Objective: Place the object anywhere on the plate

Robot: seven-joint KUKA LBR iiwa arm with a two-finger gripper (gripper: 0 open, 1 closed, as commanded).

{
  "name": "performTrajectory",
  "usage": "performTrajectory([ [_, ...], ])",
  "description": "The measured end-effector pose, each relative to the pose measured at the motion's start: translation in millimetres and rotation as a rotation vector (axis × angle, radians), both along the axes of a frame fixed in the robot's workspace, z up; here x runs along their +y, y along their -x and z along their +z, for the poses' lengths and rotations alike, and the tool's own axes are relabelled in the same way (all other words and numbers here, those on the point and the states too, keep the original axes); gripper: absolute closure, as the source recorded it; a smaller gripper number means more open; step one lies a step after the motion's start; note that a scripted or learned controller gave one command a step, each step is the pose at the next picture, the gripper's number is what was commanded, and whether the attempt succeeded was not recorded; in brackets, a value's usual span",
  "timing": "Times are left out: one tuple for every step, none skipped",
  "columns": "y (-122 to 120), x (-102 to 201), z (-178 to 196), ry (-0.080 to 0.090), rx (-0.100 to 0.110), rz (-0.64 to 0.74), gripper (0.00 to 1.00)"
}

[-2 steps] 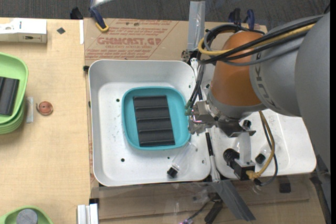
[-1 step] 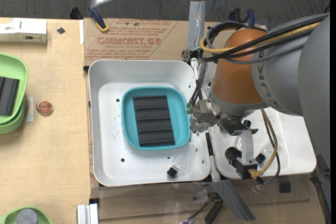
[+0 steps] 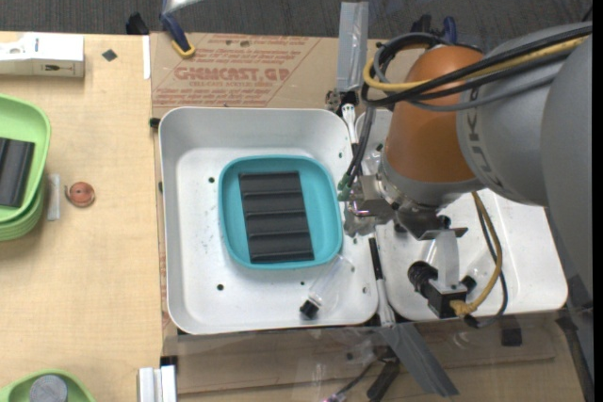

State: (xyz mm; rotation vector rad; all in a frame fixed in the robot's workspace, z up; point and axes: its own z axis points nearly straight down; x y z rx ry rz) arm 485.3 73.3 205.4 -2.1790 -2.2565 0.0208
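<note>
— Where does the grey arm [image 3: 556,118] sit?
— It reaches in from the right of the gripper [image 3: 361,210], with the orange band [image 3: 429,122] bulging just above and to the right of it
— And the wrist?
— Turned downward, the gripper tucked at its lower left edge and mostly hidden beneath it

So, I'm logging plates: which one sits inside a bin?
The teal plate, in the left white bin; the green plates lie outside on the wooden bench.
</note>
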Motion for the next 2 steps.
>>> performTrajectory([
  [0.0,0.0,0.0,0.000,0.000,0.000,0.00],
  [-49.4,-69.2,7.7,-0.004,-0.008,0.063,0.00],
])
